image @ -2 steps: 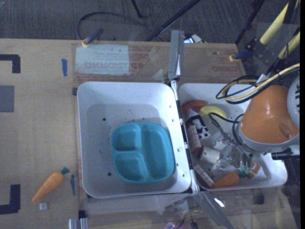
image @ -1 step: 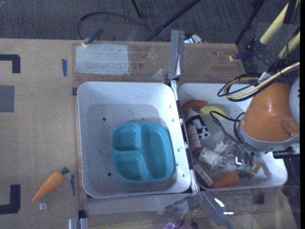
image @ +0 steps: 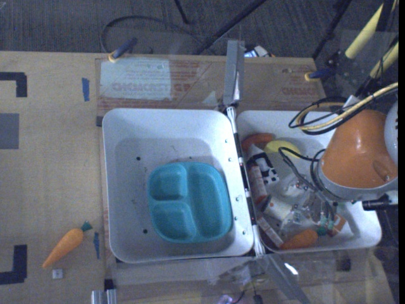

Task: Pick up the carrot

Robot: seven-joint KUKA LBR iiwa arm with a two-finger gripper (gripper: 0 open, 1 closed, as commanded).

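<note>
A robotics lab: a wooden bench (image: 50, 170) marked with black tape (image: 16, 84) bears two white bins (image: 120, 138), beside a cabled robot arm (image: 357, 154). Beyond it, tripod legs (image: 247, 11) and cables (image: 126, 27) cross grey carpet (image: 76, 18).

Tray (image: 189, 202) in L bin (image: 120, 170); carrot (image: 63, 246) on bench, L of bins.

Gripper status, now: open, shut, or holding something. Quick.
Gripper: cannot be told. It hangs low in the right bin among clutter, just above an orange carrot-like thing.
</note>
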